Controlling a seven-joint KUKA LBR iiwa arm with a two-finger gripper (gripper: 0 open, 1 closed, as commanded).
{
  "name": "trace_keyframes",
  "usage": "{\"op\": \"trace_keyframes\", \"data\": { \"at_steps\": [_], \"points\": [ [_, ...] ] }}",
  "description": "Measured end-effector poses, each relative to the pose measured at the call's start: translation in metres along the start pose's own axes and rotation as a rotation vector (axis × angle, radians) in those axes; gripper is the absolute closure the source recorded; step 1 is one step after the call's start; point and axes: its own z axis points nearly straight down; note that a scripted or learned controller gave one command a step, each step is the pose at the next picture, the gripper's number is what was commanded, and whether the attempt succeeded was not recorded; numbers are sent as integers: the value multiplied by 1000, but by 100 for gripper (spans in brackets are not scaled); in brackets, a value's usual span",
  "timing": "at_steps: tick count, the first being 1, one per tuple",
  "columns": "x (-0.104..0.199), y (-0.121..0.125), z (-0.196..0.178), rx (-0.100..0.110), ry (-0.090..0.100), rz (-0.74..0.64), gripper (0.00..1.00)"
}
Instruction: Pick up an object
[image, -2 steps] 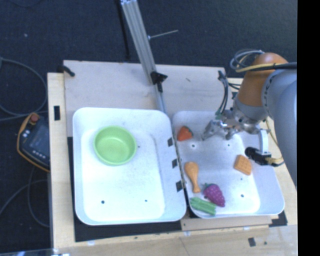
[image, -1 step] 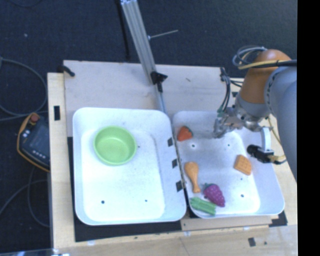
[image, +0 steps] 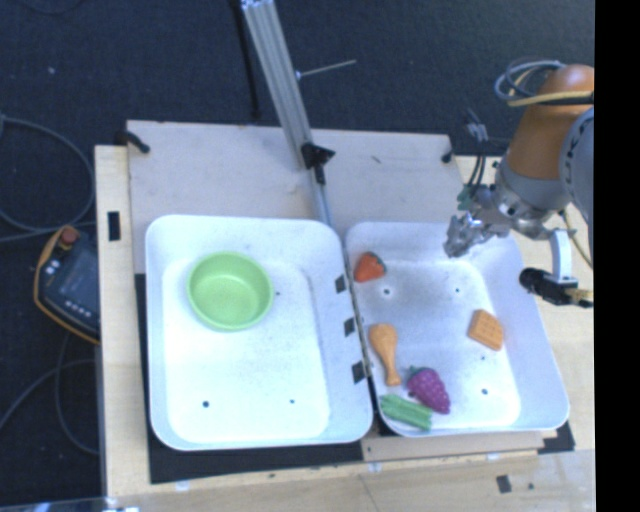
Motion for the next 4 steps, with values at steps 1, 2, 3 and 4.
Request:
{"op": "trace_keyframes", "data": {
  "at_steps": [1, 2, 3, 4],
  "points": [
    [2, 3, -66, -2, 0, -3, 100],
    [0, 4, -108, 1, 0, -4, 100],
    [52, 5, -112, 7, 2, -7, 100],
    [93, -6, -106, 8, 2, -6, 100]
  ]
}}
